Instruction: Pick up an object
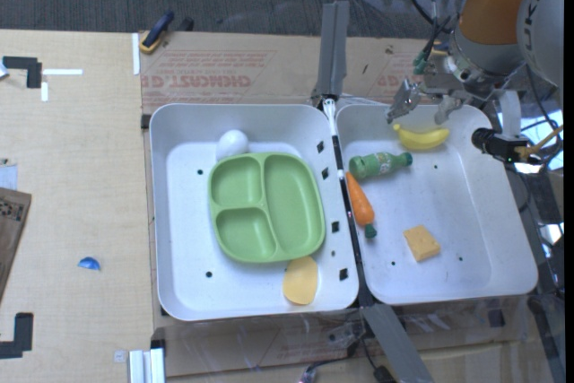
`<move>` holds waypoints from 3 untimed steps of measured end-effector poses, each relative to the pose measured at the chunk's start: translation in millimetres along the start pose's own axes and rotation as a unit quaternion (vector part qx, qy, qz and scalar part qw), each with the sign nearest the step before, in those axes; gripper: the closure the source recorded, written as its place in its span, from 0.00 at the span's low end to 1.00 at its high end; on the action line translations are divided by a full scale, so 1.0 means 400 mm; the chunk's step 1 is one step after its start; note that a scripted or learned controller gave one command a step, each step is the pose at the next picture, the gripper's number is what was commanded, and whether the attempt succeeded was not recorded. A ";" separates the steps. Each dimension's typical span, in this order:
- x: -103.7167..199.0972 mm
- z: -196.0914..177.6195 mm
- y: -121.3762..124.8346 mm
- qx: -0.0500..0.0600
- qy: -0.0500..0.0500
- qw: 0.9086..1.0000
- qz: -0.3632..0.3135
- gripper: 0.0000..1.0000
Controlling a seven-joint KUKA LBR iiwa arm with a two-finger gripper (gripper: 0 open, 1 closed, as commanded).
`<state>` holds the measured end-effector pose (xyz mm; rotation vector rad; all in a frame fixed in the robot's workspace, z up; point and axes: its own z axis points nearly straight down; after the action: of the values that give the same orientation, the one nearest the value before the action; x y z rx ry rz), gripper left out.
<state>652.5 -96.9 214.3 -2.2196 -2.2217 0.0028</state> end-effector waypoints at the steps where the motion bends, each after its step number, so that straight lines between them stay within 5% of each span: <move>1: -0.055 0.249 0.024 -0.008 -0.001 0.995 -0.095 0.00; 2: -0.038 0.287 0.019 -0.008 -0.003 0.988 -0.156 0.00; 3: -0.040 0.274 0.014 -0.005 -0.002 0.988 -0.154 1.00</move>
<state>657.8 -112.8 104.6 -1.8568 -2.5439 -0.0036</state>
